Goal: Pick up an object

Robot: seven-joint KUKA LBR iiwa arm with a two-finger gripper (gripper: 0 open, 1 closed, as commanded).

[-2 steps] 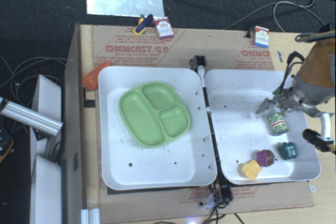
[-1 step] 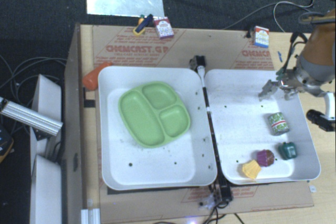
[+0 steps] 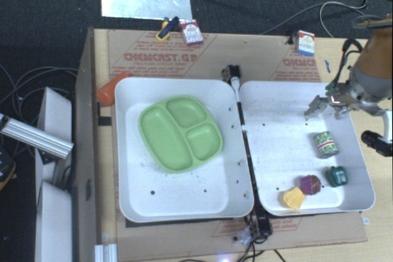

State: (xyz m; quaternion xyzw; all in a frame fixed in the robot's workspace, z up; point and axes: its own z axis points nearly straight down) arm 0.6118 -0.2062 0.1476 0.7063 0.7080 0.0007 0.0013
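The right bin [image 3: 276,107] holds several small objects near its right and front sides. These are a small can with a green and red label [image 3: 325,144], a dark green piece [image 3: 336,176], a purple ball-like piece [image 3: 310,184] and a yellow piece [image 3: 293,198]. My gripper [image 3: 329,108] hangs over the far right part of this bin, a little beyond the can. It is open with nothing between its fingers. The grey arm with its orange band [image 3: 374,58] comes in from the right edge.
A light green divided plate [image 3: 180,133] lies in the left bin [image 3: 135,193]. On the cardboard behind the bins lie two small red and white boxes [image 3: 192,32] [image 3: 305,43] and a yellow and black item [image 3: 167,27]. An orange object [image 3: 105,90] sits at the left bin's far corner.
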